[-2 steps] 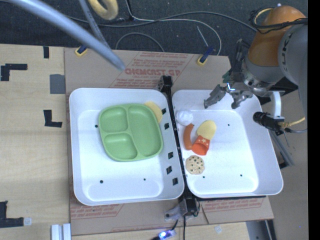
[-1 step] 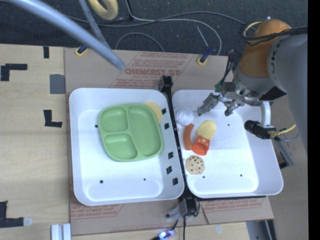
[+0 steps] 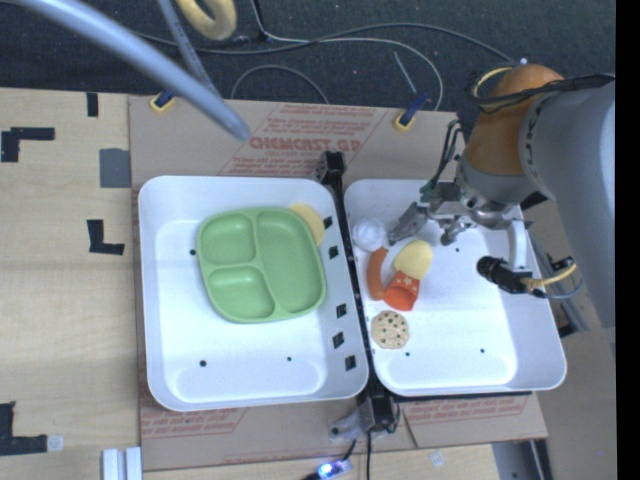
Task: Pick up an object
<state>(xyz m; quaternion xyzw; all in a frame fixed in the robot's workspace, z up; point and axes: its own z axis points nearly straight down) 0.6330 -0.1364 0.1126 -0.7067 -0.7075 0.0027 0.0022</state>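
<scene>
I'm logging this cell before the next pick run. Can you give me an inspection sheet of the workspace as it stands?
Surface: two white bins side by side on a cardboard sheet; left bin, right bin.
Job's things: right bin holds a yellow round piece, a red piece, an orange piece, a cookie and a clear round item.
Clutter: green divided plate in the left bin, a yellow item at its far corner.
Grippers: end effector low over the right bin near the yellow round piece; finger state unclear.
Cables: black cables on the dark floor behind.
Surroundings: wooden bench with black marks.
</scene>
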